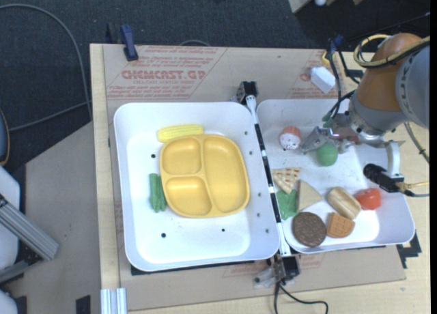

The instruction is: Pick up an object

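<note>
hand [323, 143] low in right bin [399, 220], right over the green ball [328, 155] — lined up for a pick there, I'd guess. Can't tell its opening from this angle. Ball lies just right of the red-and-white toy [290, 138].

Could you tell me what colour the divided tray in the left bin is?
The divided tray is yellow, clear in the camera view.

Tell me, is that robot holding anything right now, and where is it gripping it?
It cannot be told. The gripper sits right over a green ball in the right bin, but the view doesn't show whether it has the ball.
</note>
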### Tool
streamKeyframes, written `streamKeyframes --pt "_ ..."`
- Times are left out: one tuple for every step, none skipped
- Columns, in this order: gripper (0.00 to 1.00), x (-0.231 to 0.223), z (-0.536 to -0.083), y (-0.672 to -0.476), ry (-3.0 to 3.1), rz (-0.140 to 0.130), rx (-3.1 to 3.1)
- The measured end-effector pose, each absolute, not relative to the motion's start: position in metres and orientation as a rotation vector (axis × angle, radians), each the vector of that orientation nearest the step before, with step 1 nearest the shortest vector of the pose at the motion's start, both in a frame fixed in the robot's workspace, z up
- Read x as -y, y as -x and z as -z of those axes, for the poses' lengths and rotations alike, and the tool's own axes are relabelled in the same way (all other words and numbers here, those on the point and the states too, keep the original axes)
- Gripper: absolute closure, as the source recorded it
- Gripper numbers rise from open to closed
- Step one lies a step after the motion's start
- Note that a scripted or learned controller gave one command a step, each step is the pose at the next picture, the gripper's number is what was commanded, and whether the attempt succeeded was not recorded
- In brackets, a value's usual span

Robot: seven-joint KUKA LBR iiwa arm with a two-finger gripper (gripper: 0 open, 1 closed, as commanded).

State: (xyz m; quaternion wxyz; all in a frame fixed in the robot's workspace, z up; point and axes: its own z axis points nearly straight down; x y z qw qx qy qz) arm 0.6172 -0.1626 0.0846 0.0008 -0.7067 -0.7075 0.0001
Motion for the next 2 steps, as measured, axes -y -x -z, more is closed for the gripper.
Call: streamKeyframes --pt "1.00 0.163 -0.095 -0.618 2.221 0.001 2.222" --pt "1.00 0.052 -0.185 -0.620 2.220 0.002 2.223"
